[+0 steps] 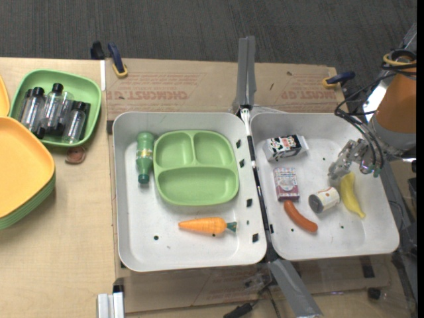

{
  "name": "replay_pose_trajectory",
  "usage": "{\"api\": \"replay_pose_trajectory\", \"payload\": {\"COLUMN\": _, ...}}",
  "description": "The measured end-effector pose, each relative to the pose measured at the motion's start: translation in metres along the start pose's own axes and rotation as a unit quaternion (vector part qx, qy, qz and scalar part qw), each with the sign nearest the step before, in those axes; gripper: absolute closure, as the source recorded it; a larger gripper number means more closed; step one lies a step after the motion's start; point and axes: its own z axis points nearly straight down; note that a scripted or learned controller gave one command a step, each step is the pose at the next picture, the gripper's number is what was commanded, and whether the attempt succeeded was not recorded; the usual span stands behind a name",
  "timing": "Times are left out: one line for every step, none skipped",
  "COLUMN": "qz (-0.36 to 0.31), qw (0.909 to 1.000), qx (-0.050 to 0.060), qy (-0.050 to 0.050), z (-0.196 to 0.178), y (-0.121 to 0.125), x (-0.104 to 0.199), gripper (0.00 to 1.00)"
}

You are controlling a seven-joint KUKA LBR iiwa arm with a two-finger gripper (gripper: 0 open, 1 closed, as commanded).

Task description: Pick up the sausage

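The sausage (pixel 301 216) lies in the right bin (pixel 331 247), near its front edge, slanting down to the right. A small roll (pixel 324 199) and a banana (pixel 351 194) sit between it and the jaws (pixel 347 161), which hang up and right, holding nothing. I cannot tell how wide they are.
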Motion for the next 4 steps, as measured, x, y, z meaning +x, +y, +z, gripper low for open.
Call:
{"api": "replay_pose_trajectory", "payload": {"qz": -0.089, "qw": 0.9961, "qx": 0.000, "qy": 0.001, "z": 0.001, "y": -0.006, "x": 0.012, "gripper": 1.00}}
{"api": "replay_pose_trajectory", "payload": {"qz": -0.212, "qw": 0.9774, "qx": 0.000, "qy": 0.000, "z": 0.000, "y": -0.013, "x": 0.024, "gripper": 1.00}}
{"api": "replay_pose_trajectory", "payload": {"qz": -0.346, "qw": 0.9383, "qx": -0.001, "qy": -0.003, "z": -0.023, "y": 0.028, "x": -0.049, "gripper": 1.00}}
{"api": "replay_pose_trajectory", "payload": {"qz": -0.431, "qw": 0.9025, "qx": -0.001, "qy": 0.000, "z": 0.000, "y": 0.007, "x": -0.011, "gripper": 1.00}}
